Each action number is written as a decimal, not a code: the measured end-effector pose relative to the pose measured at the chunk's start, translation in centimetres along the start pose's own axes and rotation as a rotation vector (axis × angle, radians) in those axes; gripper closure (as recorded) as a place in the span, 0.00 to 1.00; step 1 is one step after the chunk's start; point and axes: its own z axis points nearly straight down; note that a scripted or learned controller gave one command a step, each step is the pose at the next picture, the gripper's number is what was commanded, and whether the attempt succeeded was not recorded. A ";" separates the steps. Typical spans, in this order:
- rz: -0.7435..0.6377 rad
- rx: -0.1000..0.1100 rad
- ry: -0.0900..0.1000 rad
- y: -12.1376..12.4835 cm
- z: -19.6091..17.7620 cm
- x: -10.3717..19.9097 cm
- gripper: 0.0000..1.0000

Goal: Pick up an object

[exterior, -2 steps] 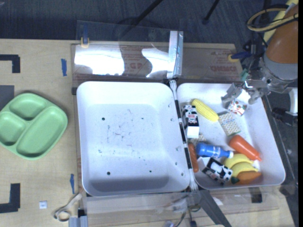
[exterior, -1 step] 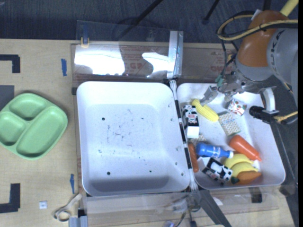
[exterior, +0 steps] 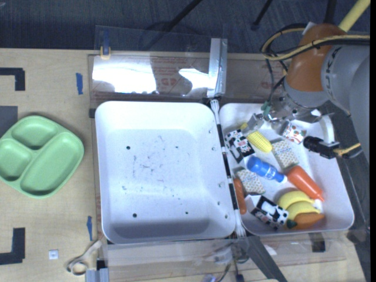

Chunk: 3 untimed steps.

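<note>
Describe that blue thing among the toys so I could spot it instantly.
Look in the right-hand white bin, the crowded one. Near its middle lies a small blue bottle with a white cap, below the toy corn cob and left of the orange carrot; it is the only blue item there.

wooden bench (exterior: 53,69), dark blue floor (exterior: 117,4)

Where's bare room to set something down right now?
The left bin has a bare floor from wall to wall. The right bin is crowded: corn, blue bottle, carrot and banana packed together, with the gripper over its far end.
</note>
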 end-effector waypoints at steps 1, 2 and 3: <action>0.035 -0.020 -0.012 0.6 0.2 0.1 0.00; -0.266 -0.033 -0.019 -0.6 0.1 0.5 0.00; -0.265 -0.035 -0.019 -0.6 -0.9 0.4 1.00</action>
